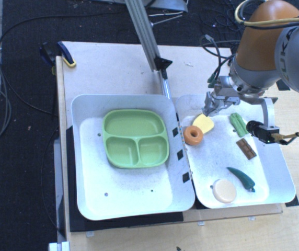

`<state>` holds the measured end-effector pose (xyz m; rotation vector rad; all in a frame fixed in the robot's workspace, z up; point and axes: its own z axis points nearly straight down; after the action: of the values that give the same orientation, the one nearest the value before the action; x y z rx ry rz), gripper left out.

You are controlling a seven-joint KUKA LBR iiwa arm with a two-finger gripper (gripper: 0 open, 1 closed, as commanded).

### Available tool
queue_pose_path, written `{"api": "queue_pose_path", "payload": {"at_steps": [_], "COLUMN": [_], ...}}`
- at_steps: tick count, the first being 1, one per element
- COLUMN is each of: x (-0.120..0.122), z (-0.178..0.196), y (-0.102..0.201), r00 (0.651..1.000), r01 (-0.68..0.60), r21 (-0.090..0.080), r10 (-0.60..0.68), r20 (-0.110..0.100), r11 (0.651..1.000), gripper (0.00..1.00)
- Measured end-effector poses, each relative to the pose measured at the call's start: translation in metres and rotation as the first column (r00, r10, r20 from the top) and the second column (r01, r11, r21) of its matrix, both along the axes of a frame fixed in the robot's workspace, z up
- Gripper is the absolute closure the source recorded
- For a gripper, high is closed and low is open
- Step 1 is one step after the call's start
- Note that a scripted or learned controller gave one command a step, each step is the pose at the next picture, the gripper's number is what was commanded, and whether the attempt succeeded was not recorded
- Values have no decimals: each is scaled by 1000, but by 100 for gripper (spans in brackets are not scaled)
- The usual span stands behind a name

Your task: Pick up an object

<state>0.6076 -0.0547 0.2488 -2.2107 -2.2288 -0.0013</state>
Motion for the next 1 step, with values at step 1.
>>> {"api": "queue_pose_path", "payload": {"at_steps": [1], "x": [-7], "z": [5], "y": [57], "r00": [1000], "r01": [0], "r21": [0], "r10": [0], "r20": [1], "r11": [1000], "gripper": [100]}}
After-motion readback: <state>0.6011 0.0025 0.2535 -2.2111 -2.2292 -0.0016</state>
